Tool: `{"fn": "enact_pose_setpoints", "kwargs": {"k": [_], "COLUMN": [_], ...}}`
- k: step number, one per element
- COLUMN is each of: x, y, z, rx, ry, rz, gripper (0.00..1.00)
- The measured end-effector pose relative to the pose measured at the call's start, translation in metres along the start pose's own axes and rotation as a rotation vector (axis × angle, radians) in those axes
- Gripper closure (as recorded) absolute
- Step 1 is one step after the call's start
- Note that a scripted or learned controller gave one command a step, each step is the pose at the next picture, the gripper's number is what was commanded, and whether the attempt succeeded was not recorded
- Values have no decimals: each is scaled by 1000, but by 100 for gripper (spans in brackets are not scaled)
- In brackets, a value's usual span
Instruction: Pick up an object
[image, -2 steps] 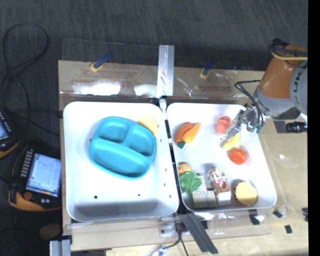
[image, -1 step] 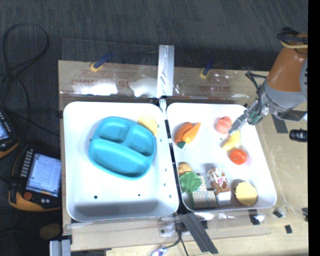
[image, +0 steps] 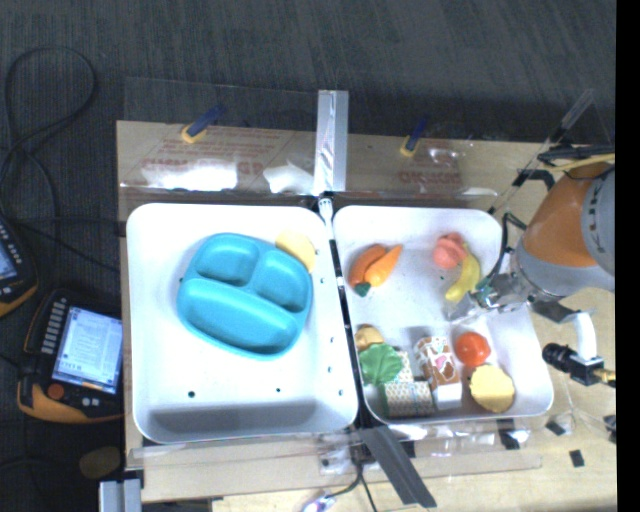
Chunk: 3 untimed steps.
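The desk (image: 140, 160) carries two white bins. The left bin (image: 160, 390) holds a blue divided plate (image: 245, 292). The right bin (image: 415, 225) holds toy food: carrot (image: 375, 264), banana (image: 462, 277), tomato (image: 472, 348). The end effector (image: 487, 294) sits beside the banana; its grip cannot be told.

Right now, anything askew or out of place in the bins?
One oddity: the blue tray sits skewed in the left bin, with a yellow piece wedged at its upper-right corner. The right bin's toys are jumbled, nothing spilled.
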<state>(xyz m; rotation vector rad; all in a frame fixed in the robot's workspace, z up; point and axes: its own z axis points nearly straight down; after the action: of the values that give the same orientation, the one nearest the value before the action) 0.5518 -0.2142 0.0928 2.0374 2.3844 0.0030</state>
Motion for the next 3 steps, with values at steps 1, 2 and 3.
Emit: {"fn": "enact_pose_setpoints", "kwargs": {"k": [1, 2, 3], "x": [-9, 5, 34], "y": [-2, 7, 74], "z": [0, -4, 4], "rx": [6, 2, -2], "ry": [-2, 21, -3], "rz": [575, 559, 914], "gripper": [100, 0, 0]}}
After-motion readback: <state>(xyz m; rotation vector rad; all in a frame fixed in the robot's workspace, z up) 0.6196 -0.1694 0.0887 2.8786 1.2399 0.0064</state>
